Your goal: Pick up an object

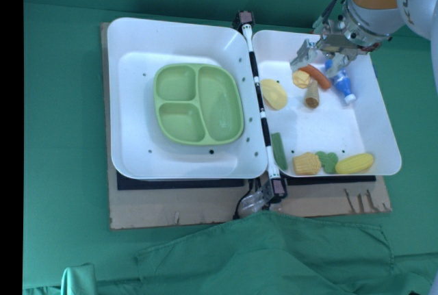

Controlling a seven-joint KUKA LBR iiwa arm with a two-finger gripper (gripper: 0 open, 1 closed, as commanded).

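Left white bin [137, 47] holds a light green divided plate [198, 104], three compartments, lying flat near the middle. Right white bin [383, 143] sits beside it, a black-and-white bar [259, 92] between them. Both rest on brown cardboard [164, 208] over a green-covered tabletop [61, 116]. Rumpled green cloth [274, 252] lies along the near edge.

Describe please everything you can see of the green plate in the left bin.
The green plate is a light green, rounded-square tray that looks like smooth plastic. Raised ridges split it into three compartments: two smaller ones on the left side of the view and one long one on the right. It lies flat and right side up, slightly turned, near the middle of the left bin, resting on the bin's white floor. Nothing lies in its compartments, and no other object touches it.
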